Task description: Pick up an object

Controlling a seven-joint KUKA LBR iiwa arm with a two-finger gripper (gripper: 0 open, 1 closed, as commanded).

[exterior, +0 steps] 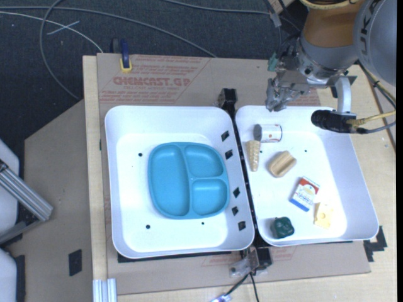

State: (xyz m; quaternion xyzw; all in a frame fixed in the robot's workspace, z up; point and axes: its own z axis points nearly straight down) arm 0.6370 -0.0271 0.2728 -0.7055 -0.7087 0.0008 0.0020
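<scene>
Objects for picking lie in the right bin (362,187): a small white cylinder with a dark end (268,133) near the far-left corner, a ridged cone-shaped piece (253,155) just below it, a tan bread-like block (281,163) toward the middle, a small blue, white and red box (305,194), a pale yellow piece (324,216) just beside that box, and a dark green lump (282,227) near the front edge. The left bin (119,168) carries a blue divided plate (188,179) lying flat. The gripper (277,100) hangs above the far rim of the right bin, just above the white cylinder and apart from it, with nothing between its fingers; how wide they stand I cannot tell, since the tips merge into a dark cluster of metal and cable. By my judgement the task is at its start: no object is lifted, every piece rests on the bin floor, and the whole descent, closing and lift remain. A black fitting (332,120) juts over the bin's far-right part. Most of the arm (340,17) is cut off at the upper right, and what the green lump and the yellow piece are is too small to make out on the desk (157,80).
</scene>
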